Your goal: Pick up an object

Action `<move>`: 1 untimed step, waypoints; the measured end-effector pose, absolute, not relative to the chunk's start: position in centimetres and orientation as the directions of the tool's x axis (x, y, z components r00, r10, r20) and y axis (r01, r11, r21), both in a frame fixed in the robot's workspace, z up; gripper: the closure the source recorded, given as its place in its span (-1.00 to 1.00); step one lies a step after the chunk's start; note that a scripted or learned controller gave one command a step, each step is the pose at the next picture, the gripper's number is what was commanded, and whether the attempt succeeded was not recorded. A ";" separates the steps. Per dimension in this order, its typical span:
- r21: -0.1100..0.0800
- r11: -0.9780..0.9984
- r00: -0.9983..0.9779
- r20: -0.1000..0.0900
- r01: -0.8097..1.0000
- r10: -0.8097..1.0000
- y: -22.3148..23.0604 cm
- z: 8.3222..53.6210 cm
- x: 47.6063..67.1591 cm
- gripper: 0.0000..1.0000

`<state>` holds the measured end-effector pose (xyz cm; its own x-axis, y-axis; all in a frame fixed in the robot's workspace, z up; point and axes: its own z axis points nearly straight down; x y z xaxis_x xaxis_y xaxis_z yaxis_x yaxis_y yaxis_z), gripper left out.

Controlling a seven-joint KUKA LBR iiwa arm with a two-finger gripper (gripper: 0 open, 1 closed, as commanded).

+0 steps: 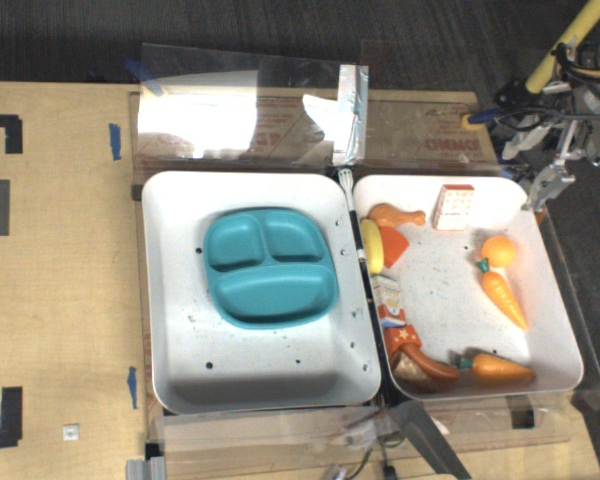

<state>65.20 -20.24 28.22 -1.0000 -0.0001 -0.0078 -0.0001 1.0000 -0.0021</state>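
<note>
The right bin (450,278) holds several toy foods. A small white and red box (453,206) stands near its far wall. An orange drumstick (396,215) and a yellow banana (371,246) lie by the left wall, with a printed packet (388,303) just below them. A round orange fruit (498,251) touches the top of a carrot (504,294) on the right side. Along the near wall lie a brown sausage (426,366) and a second carrot (497,368). A teal divided plate (270,268) rests in the left bin (170,218).
A clear plastic sheet with a taped edge (350,118) lies behind the bins. Cables, a yellow hose (578,28) and a metal fitting (548,183) crowd the right bin's far right corner. Wooden bench (50,268) spreads to the left.
</note>
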 end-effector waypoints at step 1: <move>0.001 0.990 -0.990 0.000 -0.142 -0.142 -21.8 16.2 58.5 -1.00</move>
<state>58.46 -21.77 16.17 -0.9898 -0.1425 0.0004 -0.1425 0.9898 0.0011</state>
